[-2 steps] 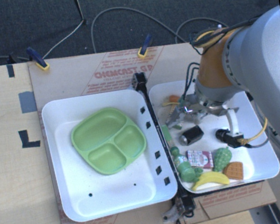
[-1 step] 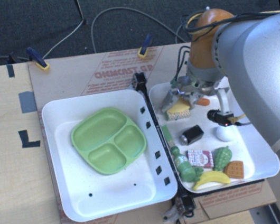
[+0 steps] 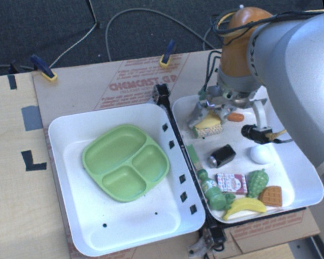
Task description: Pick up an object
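My gripper [image 3: 210,113] hangs low in the far part of the right bin [image 3: 302,185], right over a yellow and white food piece [image 3: 208,125]. Its metal fingers [image 3: 199,115] reach down around that piece, and whether they hold it cannot be made out. A small orange piece [image 3: 235,118] lies just to the right. Nearer the front of that bin lie a black cylinder [image 3: 222,156], a white egg shape [image 3: 259,153], a red and white carton [image 3: 231,183], a yellow banana [image 3: 245,206], a green bottle [image 3: 208,187] and a waffle-like orange piece [image 3: 272,196].
The left bin [image 3: 70,173] holds a green divided plate [image 3: 127,162]. A black clip rail [image 3: 176,148] runs between the two bins. The grey arm [image 3: 303,82] covers the right side of the right bin. Cables [image 3: 130,19] trail behind the cardboard sheet.
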`<state>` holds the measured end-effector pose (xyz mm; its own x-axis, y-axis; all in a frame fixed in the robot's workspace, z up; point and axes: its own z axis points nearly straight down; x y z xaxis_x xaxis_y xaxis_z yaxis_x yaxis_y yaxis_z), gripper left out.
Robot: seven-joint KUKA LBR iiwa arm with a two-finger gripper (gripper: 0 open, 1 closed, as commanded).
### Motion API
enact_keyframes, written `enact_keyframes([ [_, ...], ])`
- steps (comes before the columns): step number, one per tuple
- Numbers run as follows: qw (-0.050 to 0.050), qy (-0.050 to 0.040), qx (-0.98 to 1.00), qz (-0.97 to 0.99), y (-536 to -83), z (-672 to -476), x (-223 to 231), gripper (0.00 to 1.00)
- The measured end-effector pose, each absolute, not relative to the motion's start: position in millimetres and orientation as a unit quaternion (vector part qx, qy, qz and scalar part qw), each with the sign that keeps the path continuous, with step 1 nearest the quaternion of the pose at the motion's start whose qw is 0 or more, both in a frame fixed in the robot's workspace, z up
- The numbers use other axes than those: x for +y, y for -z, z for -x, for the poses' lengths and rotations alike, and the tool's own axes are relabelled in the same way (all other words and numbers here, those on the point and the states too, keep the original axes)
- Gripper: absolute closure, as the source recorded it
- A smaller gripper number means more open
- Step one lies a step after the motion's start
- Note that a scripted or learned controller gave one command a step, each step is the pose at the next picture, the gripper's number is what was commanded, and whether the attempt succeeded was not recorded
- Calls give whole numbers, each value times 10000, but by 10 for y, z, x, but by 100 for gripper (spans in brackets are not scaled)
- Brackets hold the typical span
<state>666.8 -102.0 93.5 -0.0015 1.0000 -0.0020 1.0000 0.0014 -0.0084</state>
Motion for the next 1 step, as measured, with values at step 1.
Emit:
enact_keyframes([
  [1, 0, 0, -7080, 7062, -1844, -6514, -454, 100],
])
